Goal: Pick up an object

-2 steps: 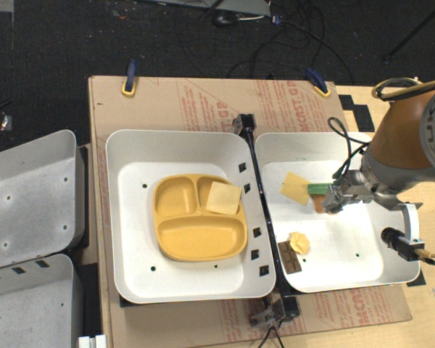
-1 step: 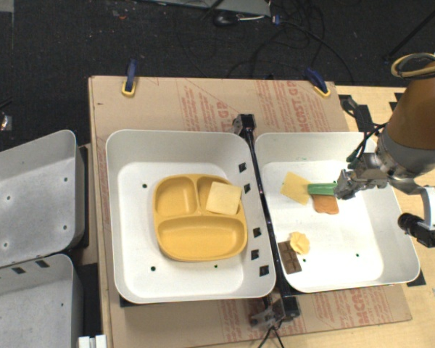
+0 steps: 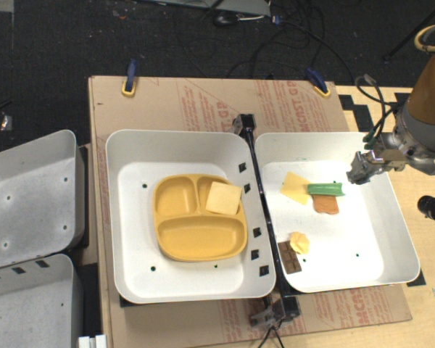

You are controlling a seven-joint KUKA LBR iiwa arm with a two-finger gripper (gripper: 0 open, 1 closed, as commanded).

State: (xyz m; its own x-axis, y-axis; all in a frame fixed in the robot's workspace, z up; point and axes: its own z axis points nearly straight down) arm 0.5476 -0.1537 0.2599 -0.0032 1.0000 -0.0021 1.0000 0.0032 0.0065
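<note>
Several items lie in the right bin (image 3: pixel 391 267): a green piece (image 3: pixel 325 189) over an orange one (image 3: pixel 326 205), with a yellow wedge (image 3: pixel 294 188) at their 9 o'clock. The gripper (image 3: pixel 362 167) hovers at the green piece's 2 o'clock, holding nothing visible; its opening cannot be told. The approach step seems in hand; next it likely must descend onto one item.

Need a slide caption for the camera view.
Claw hovers over the right bin near a green piece; yellow tray in the left bin.
</note>
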